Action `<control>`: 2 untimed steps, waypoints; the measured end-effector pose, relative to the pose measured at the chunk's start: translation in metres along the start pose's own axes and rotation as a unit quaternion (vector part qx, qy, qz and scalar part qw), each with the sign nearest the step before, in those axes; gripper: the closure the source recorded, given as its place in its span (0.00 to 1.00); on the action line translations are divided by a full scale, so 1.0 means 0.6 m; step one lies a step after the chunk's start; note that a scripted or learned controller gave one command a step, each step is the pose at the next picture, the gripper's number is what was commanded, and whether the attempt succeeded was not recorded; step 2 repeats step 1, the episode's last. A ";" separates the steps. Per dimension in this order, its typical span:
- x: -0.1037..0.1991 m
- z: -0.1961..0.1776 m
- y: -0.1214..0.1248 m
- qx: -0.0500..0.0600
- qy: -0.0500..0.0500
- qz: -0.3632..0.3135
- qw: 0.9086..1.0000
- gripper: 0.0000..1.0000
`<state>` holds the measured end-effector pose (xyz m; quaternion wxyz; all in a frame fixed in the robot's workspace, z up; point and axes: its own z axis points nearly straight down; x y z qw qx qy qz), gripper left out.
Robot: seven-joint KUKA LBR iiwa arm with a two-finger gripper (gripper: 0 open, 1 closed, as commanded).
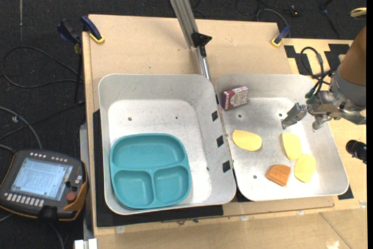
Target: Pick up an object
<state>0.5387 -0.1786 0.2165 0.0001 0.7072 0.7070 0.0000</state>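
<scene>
Yellow pieces (292, 146) lay untouched in the right bin (326, 186); gripper (304, 114) hovered above, spread and holding nothing, pick not yet made.

**Clearance in the two bins**

Right bin (332, 183): open floor lay in the middle, between the small carton (235, 97) at the back-left corner and the yellow pieces (247, 140) (291, 146) (305, 168) and orange piece (278, 174) toward the front. The gripper (307, 115) hung over the back-right part. Left bin (145, 87): the teal divided tray (151, 170) took the front half; the back half lay bare.
</scene>
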 end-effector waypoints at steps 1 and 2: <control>0.000 -0.017 0.001 -0.001 0.000 -0.001 1.000 1.00; 0.000 -0.017 0.001 -0.001 0.000 -0.001 1.000 1.00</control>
